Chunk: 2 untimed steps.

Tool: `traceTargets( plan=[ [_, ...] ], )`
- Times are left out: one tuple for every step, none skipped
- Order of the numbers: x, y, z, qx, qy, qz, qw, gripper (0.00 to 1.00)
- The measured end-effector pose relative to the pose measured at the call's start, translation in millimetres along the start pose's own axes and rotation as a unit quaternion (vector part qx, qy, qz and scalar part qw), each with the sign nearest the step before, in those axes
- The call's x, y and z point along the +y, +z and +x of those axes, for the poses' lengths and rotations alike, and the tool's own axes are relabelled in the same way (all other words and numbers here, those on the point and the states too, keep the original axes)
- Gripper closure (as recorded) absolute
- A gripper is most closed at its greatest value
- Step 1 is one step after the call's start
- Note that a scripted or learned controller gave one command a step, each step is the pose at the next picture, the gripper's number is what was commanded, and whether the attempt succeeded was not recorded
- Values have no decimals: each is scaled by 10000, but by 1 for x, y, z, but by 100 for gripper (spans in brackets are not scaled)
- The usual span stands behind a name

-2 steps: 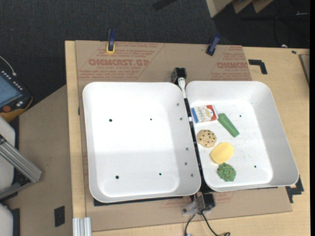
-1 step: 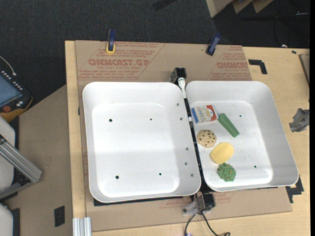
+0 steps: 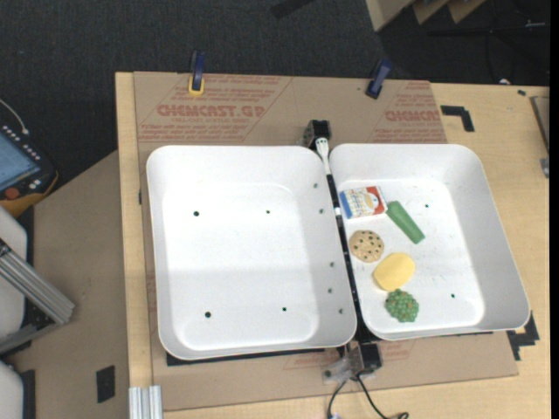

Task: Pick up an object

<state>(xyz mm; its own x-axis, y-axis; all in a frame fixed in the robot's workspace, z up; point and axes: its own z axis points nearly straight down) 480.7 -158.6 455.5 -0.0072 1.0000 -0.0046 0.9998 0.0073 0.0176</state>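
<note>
Five small items sit in the right bin (image 3: 489, 225), all bunched toward its left wall: a white, red and blue packet (image 3: 362, 202), a green stick (image 3: 405, 222), a chocolate-chip cookie (image 3: 367, 245), a yellow lump (image 3: 395, 271) and a green bumpy ball (image 3: 402, 305). Left bin (image 3: 175, 199) beside it, the two rims touching along the centre seam. Both rest on the cardboard-covered counter (image 3: 262, 99).

Tool state: cannot tell from this frame how far open it is or whether it has anything.

Risks, as judged from the layout:
- Cookie, yellow lump and green ball lie close together in a column; fingers coming down on one would likely bump a neighbour and shove it aside.
- Packet and cookie are just beside the bin's left wall, so a finger could strike the rim or seam rather than close around them.
- Cookie and packet look flat; fingers may slide over them.
- Green stick stands most apart, probably the safest target if approached across its narrow side.
</note>
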Motion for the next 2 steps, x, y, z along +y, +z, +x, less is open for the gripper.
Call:
traceTargets(
  plan=[
    [-4, 132, 61, 43, 10, 149, 9999, 100],
    [0, 45, 129, 24, 1, 42, 10000, 100]
  ],
)
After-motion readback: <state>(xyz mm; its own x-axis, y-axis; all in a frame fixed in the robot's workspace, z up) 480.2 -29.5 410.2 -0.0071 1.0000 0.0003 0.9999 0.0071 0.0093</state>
